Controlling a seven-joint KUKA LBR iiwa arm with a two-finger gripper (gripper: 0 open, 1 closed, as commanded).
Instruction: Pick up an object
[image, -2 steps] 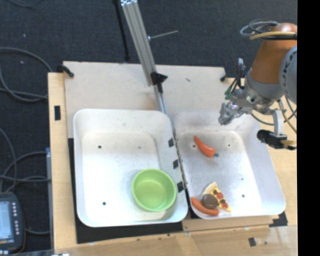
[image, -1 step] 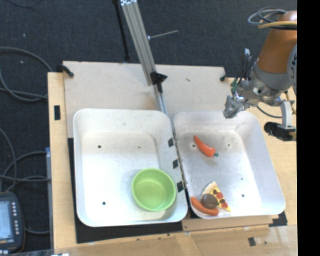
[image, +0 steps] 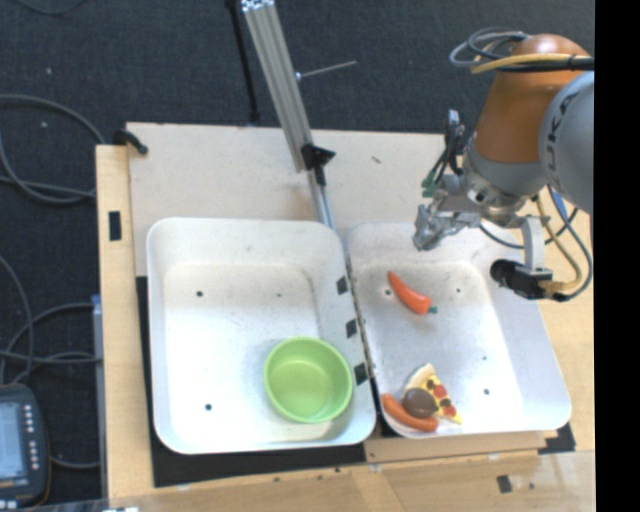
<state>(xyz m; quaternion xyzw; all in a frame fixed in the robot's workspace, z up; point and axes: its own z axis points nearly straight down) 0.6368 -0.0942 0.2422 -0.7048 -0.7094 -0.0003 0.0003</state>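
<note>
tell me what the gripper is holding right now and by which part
Nothing is held. The gripper hangs above the far edge of the right bin, with nothing between its fingers; the carrot lies apart from it on the bin floor.

arm: grey shell | orange wrist band | looped cables | metal gripper

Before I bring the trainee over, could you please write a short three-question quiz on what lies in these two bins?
1. True or false: the green bowl sits in the left bin.
2. Which thing lies nearest the gripper? A) the green bowl B) the toy carrot C) the pizza slice
3. Fill in: the pizza slice lies on a small white ____ in the right bin, at its near corner.

Key: 1 true. 2 B. 3 plate.
</note>
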